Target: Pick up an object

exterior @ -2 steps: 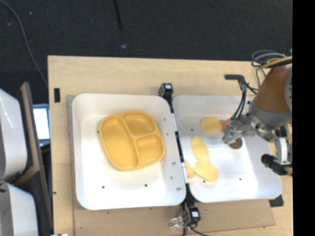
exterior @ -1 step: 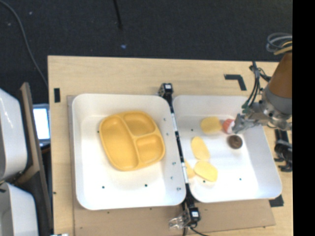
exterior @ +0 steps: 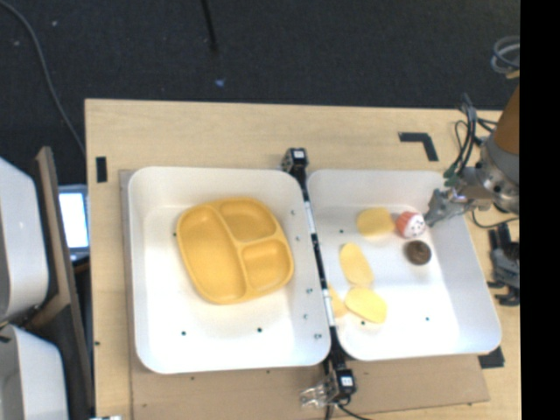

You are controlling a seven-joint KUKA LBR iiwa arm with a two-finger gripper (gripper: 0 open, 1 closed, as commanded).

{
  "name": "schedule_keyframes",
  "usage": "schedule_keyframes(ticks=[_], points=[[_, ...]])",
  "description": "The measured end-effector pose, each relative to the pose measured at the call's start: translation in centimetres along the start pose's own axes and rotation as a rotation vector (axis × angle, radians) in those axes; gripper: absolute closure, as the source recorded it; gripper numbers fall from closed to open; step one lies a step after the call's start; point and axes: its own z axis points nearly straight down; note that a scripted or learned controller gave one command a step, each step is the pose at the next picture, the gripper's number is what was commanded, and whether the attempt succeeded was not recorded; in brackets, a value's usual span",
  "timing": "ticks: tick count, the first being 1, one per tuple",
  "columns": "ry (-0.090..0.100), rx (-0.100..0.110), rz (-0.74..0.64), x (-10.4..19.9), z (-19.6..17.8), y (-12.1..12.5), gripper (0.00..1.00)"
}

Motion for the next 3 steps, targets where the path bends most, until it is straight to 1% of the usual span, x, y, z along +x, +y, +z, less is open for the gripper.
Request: schedule_keyframes(ticks=[1, 2, 3], points=[[0.002, 0.004, -0.004, 5.5, 0.4, 2.3, 1.00], [0.002, 0.003, -0.004, 9.8, -0.4, 3.6, 1.00], [0.002, 0.005, -0.004, 15.4, 0.6, 5.2, 1.00]])
